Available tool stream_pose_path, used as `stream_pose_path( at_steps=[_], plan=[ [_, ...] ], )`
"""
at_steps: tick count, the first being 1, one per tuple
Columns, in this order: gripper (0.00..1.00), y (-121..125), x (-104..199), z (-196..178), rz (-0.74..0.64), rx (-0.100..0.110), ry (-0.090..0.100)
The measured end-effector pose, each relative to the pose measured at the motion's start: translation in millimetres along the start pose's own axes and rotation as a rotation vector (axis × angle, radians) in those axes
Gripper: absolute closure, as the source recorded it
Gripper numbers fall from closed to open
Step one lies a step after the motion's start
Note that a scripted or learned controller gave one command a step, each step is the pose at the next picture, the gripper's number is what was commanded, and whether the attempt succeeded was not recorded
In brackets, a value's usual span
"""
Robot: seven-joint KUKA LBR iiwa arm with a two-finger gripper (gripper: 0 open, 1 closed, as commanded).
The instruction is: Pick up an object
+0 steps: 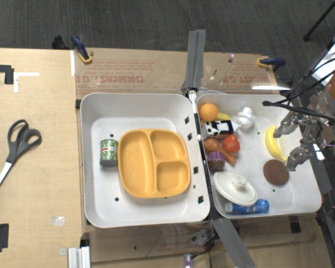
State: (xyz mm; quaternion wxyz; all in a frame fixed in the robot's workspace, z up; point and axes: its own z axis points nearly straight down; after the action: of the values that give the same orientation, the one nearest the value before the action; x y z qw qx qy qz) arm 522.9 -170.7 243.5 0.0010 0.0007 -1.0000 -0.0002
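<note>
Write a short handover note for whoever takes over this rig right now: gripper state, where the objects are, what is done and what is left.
Gripper: open, holding nothing, poised over the right bin at its right side, between the banana and the brown disc.
Right bin also holds an orange, a white lidded pot, a blue bottle and a pile of toy food along its left wall.
Left bin: yellow divided plate with a small green can beside it.
Done: nothing lifted yet.
Left: close on an object, likely the banana or disc, and lift it.
</note>
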Motion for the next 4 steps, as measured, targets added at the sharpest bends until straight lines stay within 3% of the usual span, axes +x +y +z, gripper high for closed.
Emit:
stream_pose_path(
  at_steps=[1, 2, 3, 4],
  plan=[
    [0.0, -29.5, -69.6, 151.8, 0.058, 0.001, -0.005],
    [1.0, -27.7, -71.1, 144.5, 0.053, 0.002, -0.005],
    [0.0, -27.7, -71.0, 144.5, 0.053, 0.002, -0.005],
    [0.0, -49.9, -39.4, 150.6, 0.05, 0.002, -0.005]
  ],
)
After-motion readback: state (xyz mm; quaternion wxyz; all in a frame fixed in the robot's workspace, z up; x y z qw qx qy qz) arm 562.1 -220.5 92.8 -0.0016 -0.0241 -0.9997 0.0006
